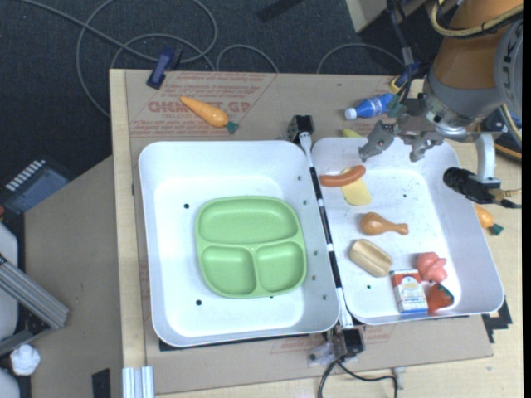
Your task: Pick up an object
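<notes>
2 bins, gripper [401, 142] hovering with fingers spread, holding nothing.
It hangs over the right bin [465, 222], above the sausage [342, 176].

You see a light green tray [249, 245] in the white left bin [166, 222]. In the white right bin [465, 222] lie a red sausage [342, 177], a yellow piece [358, 193] and a red-and-white carton [408, 292].

A brown cardboard-covered bench [91, 247] is seen, on which 2 white bins [166, 168] are set side by side (edges touching). Behind them a toy carrot [207, 111] and a small bottle [369, 107] are laid.
</notes>
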